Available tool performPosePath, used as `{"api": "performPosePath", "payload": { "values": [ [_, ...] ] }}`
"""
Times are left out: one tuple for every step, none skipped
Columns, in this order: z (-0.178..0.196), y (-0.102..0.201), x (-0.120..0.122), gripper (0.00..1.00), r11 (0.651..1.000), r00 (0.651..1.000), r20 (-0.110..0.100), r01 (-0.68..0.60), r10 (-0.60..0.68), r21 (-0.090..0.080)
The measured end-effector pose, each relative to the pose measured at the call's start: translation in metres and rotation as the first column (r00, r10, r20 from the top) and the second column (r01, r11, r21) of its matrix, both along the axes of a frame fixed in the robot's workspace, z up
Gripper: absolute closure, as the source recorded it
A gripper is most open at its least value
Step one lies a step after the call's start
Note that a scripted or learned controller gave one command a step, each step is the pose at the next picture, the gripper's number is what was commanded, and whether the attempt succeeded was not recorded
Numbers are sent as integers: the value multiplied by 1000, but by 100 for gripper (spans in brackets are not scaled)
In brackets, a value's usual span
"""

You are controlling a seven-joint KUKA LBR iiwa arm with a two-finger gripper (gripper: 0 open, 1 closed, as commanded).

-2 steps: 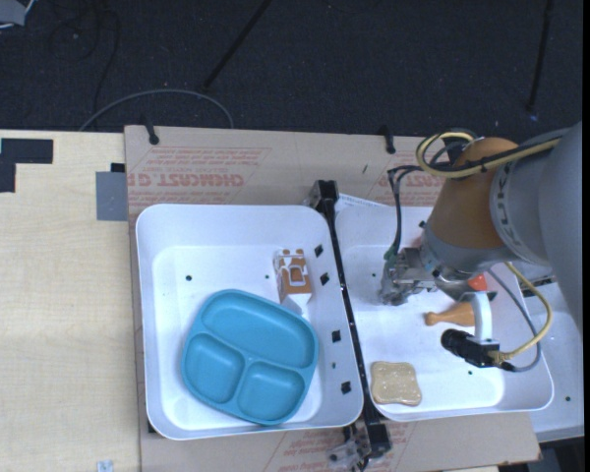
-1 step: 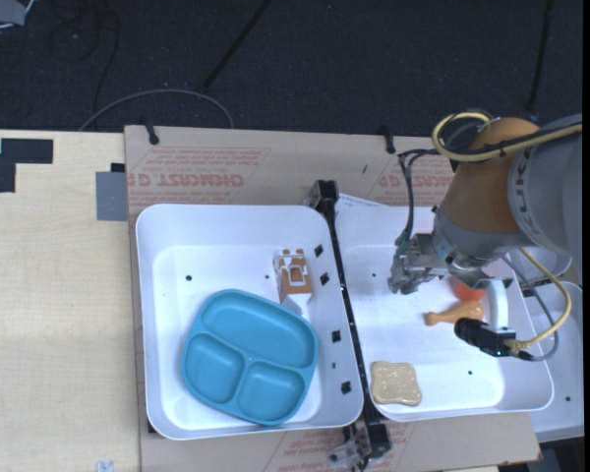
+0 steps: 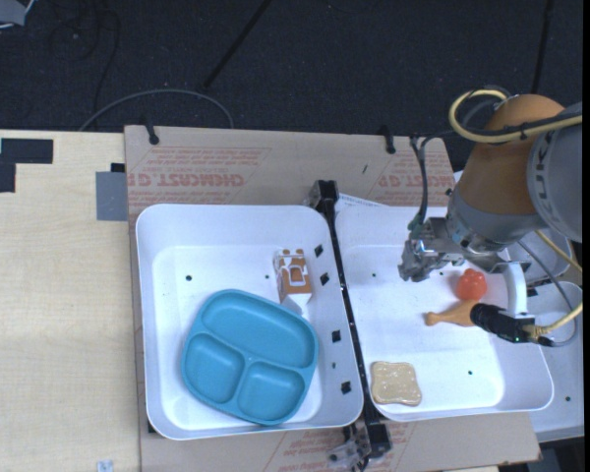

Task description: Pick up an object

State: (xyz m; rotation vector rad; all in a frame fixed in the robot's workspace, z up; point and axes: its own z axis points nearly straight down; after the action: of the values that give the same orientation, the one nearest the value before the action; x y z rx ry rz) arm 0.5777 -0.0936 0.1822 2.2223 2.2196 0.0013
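Claw (image 3: 416, 262), fingers unclear, hovers over right bin (image 3: 531, 391) near red ball (image 3: 471, 284), toy drumstick (image 3: 449, 315) and toast slice (image 3: 395, 383); left bin (image 3: 162, 264) holds blue divided plate (image 3: 249, 356), small orange toy (image 3: 294, 272)

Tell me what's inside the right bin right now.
In the right bin: a toast slice, a drumstick-shaped piece, and an orange-red ball. The arm's wrist covers the bin's far right corner.

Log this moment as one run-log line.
arm: over right white bin | gripper: nothing seen held | right bin: red ball, toast slice | left bin: blue divided plate
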Motion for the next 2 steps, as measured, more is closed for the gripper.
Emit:
{"api": "performPosePath", "payload": {
  "values": [
    [36,-1,1,100,1000,1000,0,-1,1,0],
    [27,44,-18,100,1000,1000,-6,-4,4,2]
  ]
}}
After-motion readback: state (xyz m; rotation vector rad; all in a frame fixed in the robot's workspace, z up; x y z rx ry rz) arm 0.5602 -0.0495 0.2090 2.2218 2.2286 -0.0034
